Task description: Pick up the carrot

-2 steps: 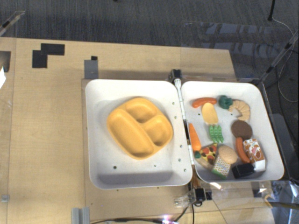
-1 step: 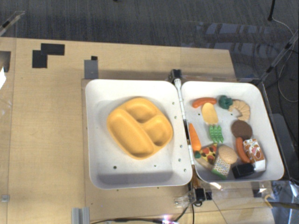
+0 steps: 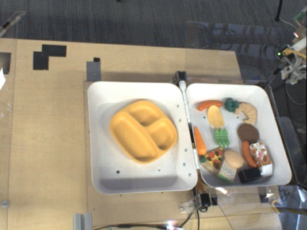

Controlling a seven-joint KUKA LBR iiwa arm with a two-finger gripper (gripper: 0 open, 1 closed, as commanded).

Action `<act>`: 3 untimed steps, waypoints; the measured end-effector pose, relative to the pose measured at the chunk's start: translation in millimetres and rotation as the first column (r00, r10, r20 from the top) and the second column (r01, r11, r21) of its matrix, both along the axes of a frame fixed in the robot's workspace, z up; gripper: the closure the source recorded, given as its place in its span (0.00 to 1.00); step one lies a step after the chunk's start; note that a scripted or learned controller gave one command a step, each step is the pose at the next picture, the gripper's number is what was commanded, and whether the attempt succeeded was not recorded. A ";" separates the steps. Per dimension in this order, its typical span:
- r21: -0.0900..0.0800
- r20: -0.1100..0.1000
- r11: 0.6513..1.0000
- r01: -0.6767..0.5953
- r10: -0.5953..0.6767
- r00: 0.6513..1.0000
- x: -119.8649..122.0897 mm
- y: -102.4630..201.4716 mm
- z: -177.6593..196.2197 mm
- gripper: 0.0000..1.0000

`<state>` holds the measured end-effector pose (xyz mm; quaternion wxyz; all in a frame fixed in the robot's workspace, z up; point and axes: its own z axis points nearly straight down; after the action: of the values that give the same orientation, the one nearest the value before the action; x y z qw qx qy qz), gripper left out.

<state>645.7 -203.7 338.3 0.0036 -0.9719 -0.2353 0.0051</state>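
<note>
Lying in left bin: sectioned dish. Lying in right bin: carrot along left wall, pizza slice just before it.

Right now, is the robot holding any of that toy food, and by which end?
Nothing is held. The carrot lies untouched along the left wall of the right bin, beside the other toy food. The yellow plate sits alone in the left bin.

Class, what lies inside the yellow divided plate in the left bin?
Nothing lies in the plate; its compartments show bare. The bin floor beneath it is covered.
</note>
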 end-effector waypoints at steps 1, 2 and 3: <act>0.003 -0.004 1.000 0.004 -0.004 1.000 6.5 97.9 -180.7 1.00; -0.003 0.014 1.000 0.012 -0.012 1.000 9.9 91.2 -169.6 0.00; -0.004 0.024 0.998 -0.059 0.060 0.998 -40.6 115.6 -248.8 0.00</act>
<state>605.1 -88.1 89.5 -0.0008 -0.9645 -0.2641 -0.0060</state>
